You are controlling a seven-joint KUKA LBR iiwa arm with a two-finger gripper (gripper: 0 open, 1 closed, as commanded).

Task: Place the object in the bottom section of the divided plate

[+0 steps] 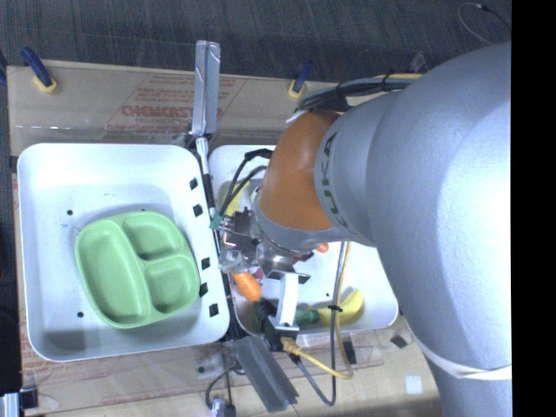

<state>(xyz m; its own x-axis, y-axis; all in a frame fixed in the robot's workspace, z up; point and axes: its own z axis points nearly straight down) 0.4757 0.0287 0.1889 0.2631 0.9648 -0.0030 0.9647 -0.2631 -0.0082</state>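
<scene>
Orange object (247,285) — perhaps a carrot — lies just beside end effector (261,263).

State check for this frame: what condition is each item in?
Green divided plastic plate: flat in the left white bin, all sections bare.
Small orange object: lying in the right white bin, not on the plate.
Yellow curved object: lying in the right bin.
Grey arm: reaching down over the right bin.

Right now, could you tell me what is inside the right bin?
An orange piece, a yellow piece and something green; the arm covers the rest of the bin.
</scene>
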